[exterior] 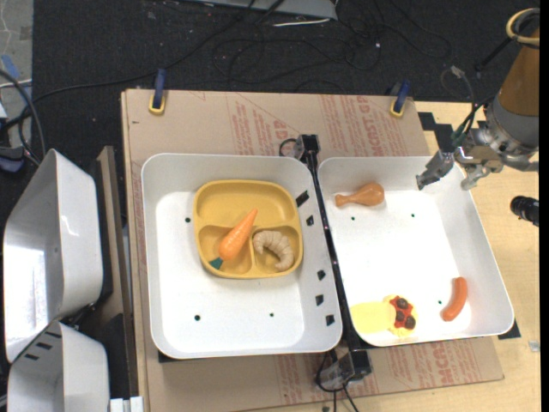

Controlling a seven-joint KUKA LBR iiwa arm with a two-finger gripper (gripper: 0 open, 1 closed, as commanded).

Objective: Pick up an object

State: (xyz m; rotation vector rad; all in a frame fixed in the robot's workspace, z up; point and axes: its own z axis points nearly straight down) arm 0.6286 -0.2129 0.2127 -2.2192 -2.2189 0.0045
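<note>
My gripper (453, 172) hangs over the far right corner of the right bin (403, 251), its two fingers spread open with nothing between them. A chicken drumstick (361, 196) lies in that bin's far left part, well left of the gripper. A sausage (455, 299) rests near the bin's near right corner. A yellow slice with dark red toppings (384, 314) sits at the bin's near edge. In the left bin (232, 320) a yellow divided plate (210, 204) holds a carrot (238, 236) and a pale shrimp (274, 248).
A black divider (322, 239) runs between the bins. Blue-and-yellow clamps (157, 93) (400, 98) hold the brown board at the back. White boxes (47, 256) stand at the left. Cables lie on the dark floor behind.
</note>
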